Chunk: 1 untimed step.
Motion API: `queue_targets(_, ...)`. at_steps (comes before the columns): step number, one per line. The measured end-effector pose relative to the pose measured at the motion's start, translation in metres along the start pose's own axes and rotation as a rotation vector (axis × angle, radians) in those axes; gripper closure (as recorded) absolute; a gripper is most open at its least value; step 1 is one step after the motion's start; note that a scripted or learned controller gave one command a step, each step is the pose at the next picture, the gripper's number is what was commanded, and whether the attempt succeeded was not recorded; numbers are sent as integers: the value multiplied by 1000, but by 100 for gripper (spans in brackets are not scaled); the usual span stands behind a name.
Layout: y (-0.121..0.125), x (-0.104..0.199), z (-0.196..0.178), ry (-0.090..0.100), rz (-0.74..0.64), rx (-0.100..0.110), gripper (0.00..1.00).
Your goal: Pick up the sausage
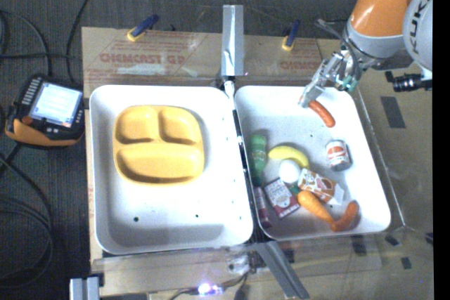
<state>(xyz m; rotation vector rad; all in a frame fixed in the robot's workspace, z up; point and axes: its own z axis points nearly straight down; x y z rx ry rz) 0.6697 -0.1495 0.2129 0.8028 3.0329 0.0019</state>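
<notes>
A short orange-red sausage (pixel 323 113) lies at a slant on the floor of the right bin (pixel 365 151), near its far edge. My gripper (pixel 325 93) hangs just above it, coming in from the upper right, and looks open. The left fingertip (pixel 307 99) is at the sausage's upper-left end, and the sausage is not clamped between the fingers. A second, similar sausage (pixel 346 216) rests in the bin's near right corner next to a carrot (pixel 316 206).
The right bin also holds a green bottle (pixel 258 150), a banana (pixel 287 153), a white egg (pixel 290 170), a small can (pixel 338 154) and snack packets (pixel 280 194). A yellow divided plate (pixel 160 144) sits in the left bin (pixel 105 221).
</notes>
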Motion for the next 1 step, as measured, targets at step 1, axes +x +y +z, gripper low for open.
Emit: queue_targets(1, -52, -6, 50, 3, 248, 1, 100)
